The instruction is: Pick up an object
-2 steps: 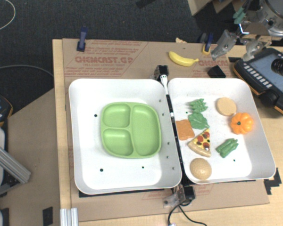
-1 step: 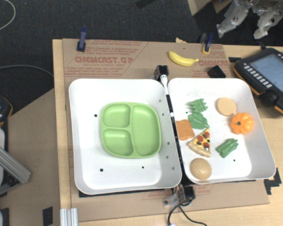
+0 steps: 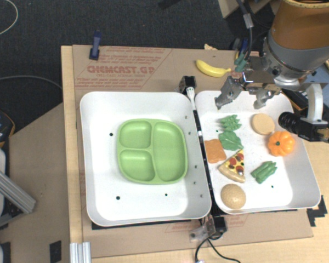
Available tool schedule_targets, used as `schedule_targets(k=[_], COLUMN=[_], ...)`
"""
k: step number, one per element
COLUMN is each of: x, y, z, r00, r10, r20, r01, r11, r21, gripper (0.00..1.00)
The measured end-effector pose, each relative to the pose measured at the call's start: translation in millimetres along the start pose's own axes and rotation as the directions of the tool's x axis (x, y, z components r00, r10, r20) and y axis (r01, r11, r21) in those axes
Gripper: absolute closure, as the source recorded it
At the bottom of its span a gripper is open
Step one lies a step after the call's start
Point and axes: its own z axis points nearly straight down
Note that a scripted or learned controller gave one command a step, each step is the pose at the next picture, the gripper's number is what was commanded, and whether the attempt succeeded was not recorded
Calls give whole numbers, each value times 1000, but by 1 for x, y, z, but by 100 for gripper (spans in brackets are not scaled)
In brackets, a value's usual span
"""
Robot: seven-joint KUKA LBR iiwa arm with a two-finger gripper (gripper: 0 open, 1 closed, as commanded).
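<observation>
Above the right bin (image 3: 304, 193), our gripper (image 3: 245, 96) hung spread and holding nothing.

Nearest us in that bin lay a round bun (image 3: 233, 195), then a pizza slice (image 3: 233, 166), a green bean piece (image 3: 264, 171), a pumpkin (image 3: 281, 143) and leafy greens (image 3: 229, 123); the left bin (image 3: 96, 163) bore a green divided plate (image 3: 152, 150). We judged the reach under way: next, descending onto the greens just below the fingers (image 3: 226, 97).

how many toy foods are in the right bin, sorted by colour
green: 3, leafy piece, leafy piece, bean pods
tan or brown: 3, round cookie, cracker square, bun
orange: 1, pumpkin
mixed colours: 1, pizza slice
total: 8
</observation>
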Motion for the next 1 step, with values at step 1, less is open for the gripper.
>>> schedule_targets(k=[1], x=[-1], y=[3], z=[-21], r00=[1000], r10=[0], r20=[1], r01=[0], r11=[1000], r21=[-24], gripper=[100])
